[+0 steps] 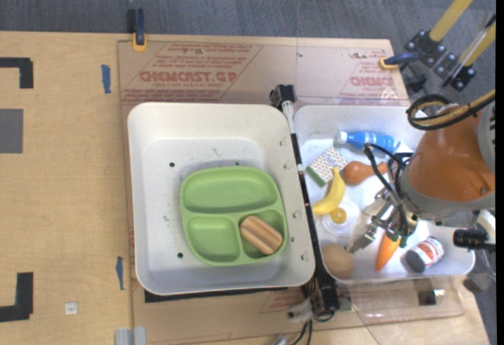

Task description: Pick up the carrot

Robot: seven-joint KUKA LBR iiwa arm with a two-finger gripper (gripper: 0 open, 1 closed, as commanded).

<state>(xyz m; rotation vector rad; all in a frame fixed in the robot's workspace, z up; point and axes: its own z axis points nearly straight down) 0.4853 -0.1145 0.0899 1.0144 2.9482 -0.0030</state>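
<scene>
The carrot [385, 252], orange with a green top, lies tilted near the front of the right bin [315, 124]. My gripper [378, 227] hangs just over its green end, reaching in from the right below the orange wrist band. Its metal parts touch or nearly touch the carrot's top, and I cannot make out whether the carrot sits between them. The carrot's pointed end faces the bin's front wall.
Around the carrot lie a beige potato [339, 261], a small red-and-white can [424, 254], a banana [334, 192], a brown-orange fruit [358, 172] and a blue bottle [366, 139]. The left bin [150, 178] holds a green divided plate [228, 194] with a bread roll [261, 233].
</scene>
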